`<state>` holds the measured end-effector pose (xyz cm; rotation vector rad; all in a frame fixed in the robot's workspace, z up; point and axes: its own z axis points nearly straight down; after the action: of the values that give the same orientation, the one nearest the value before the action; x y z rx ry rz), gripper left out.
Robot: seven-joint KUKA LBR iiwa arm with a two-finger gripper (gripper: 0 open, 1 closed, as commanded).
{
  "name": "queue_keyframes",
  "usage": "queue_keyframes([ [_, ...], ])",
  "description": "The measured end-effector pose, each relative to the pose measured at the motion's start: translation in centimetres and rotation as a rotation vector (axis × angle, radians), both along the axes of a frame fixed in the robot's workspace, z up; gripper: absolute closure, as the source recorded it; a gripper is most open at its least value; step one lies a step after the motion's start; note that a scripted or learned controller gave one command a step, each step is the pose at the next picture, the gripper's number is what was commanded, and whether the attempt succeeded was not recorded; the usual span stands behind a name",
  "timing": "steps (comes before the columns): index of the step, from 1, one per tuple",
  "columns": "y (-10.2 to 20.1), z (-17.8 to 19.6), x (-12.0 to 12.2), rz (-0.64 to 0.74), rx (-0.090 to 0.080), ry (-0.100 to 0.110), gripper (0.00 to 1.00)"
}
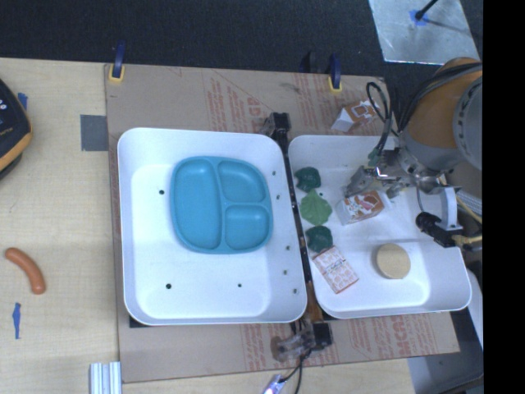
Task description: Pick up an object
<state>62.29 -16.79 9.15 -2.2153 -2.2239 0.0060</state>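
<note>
we cannot tell how the fingers (367, 189) stand; they blur over the snack packet (363, 206), just right of the green pieces (315, 209).

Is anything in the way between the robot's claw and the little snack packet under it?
Nothing visible is. The gripper hangs right above the snack packet in the right bin, and the green pieces sit off to the side.

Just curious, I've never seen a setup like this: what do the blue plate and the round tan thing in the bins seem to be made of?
The blue plate looks like moulded plastic: even colour, smooth matte surface, rounded dividers forming three compartments. The round tan thing is harder to judge; its dull, uniform face and soft edges suggest foam or rubber, possibly a toy cookie, but the view leaves that open.
</note>
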Motion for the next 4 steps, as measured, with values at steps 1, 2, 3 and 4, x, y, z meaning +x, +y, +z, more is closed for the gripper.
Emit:
queue_keyframes([
  [1, -0.1, 1.1, 0.0, 0.001, -0.001, 0.0, 1.0],
  [2, 5.9, 4.6, -2.8, 0.002, 0.0, -0.001, 1.0],
  [3, 5.9, 4.5, -2.8, 0.001, 0.0, 0.0, 0.0],
  [4, 1.5, 0.0, 1.5, -0.002, 0.001, -0.001, 0.0],
])
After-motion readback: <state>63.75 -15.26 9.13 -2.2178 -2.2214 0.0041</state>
